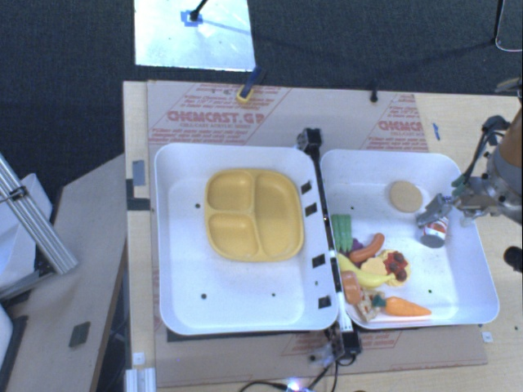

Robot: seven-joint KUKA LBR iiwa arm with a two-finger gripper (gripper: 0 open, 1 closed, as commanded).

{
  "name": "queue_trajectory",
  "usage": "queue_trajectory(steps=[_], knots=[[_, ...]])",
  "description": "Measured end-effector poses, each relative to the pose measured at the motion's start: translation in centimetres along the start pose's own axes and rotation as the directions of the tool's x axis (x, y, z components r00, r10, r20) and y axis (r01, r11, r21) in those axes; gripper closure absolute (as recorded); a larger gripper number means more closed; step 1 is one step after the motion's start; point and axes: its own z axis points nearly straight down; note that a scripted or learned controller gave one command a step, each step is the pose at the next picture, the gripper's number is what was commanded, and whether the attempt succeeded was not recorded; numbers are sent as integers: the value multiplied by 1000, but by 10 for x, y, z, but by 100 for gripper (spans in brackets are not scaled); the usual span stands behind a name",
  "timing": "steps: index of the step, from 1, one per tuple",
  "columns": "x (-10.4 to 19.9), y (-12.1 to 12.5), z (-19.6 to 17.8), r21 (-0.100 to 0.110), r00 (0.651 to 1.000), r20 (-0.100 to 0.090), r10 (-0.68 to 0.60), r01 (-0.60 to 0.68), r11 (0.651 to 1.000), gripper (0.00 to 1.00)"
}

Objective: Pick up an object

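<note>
The gripper [435, 216] is positioned over the right bin [466, 256], near its right wall. A small silver can [434, 230] with a red band sits directly at the fingers; whether they are open or closed on it cannot be determined. A tan disc [405, 196] lies just left. The left bin [176, 243] contains a yellow divided plate [253, 215].

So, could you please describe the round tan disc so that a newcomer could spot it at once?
Look in the right bin, toward its far wall. The round tan disc lies flat there by itself, apart from the toy food pile near the divider. It is the one plain, pale circle; its neighbours are bright and oddly shaped.
</note>
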Motion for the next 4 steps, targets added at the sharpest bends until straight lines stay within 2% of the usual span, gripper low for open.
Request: queue_trajectory(steps=[1,2,3,4], knots=[[0,3,-7,-12,1000,3,-3,3,1000,0],[5,7,54,-7,1000,1,-3,3,1000,0],[9,17,94,-32,1000,5,-6,7,999,0],[9,18,125,-11,1000,3,-4,4,1000,0]])
